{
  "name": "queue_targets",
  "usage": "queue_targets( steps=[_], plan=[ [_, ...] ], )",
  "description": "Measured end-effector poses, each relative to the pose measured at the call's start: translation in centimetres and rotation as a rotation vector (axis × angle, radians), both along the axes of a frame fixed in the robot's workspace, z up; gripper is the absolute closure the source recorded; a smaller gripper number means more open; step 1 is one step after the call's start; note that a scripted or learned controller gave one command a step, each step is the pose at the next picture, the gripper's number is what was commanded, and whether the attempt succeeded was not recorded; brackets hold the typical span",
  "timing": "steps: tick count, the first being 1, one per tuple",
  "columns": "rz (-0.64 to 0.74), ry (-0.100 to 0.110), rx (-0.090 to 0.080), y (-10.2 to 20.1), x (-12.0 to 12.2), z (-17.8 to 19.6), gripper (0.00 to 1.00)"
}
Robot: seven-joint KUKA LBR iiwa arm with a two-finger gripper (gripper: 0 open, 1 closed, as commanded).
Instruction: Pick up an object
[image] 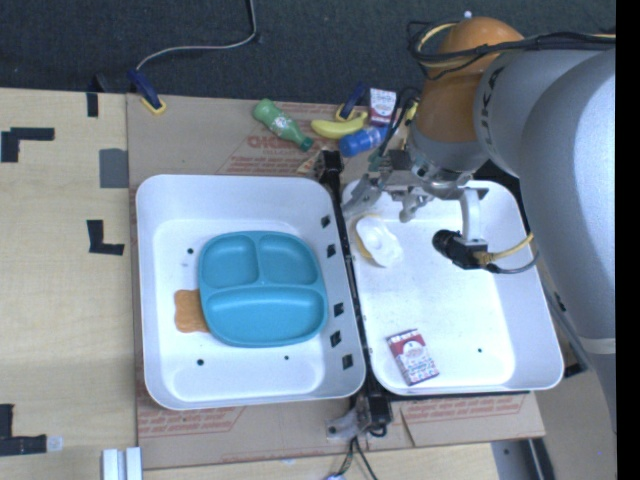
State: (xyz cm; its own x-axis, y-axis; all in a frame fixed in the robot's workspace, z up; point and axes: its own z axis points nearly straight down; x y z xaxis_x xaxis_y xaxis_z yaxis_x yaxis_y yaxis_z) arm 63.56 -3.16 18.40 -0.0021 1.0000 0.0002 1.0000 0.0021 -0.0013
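Note:
In the right bin [500,368], a white and cream object [378,240] lies near the far left corner. A small red and white packet [412,356] rests near the front wall of the same bin. My gripper [392,196] hangs over the far left corner of this bin, just behind the white and cream object and close above it. The wrist hides the gripper's tips. Nothing shows as being held. In the left bin [160,208] sits a blue divided plate [263,288], with a tan flat piece [187,311] sticking out from under its left edge.
Behind the bins on the cardboard lie a green bottle [280,123], a yellow banana [338,125], a blue object [360,142] and a small red and white box [382,103]. The arm's grey body [570,168] covers the right bin's far right side. A divider [345,278] separates the bins.

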Motion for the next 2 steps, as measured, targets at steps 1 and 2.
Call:
queue_targets(
  steps=[1, 2],
  plan=[
    [-0.001, 0.001, 0.0, 0.77, 0.39, -0.02, 0.0],
    [-0.002, 0.001, -0.001, 1.27, -0.19, -0.01, 0.0]
  ],
)
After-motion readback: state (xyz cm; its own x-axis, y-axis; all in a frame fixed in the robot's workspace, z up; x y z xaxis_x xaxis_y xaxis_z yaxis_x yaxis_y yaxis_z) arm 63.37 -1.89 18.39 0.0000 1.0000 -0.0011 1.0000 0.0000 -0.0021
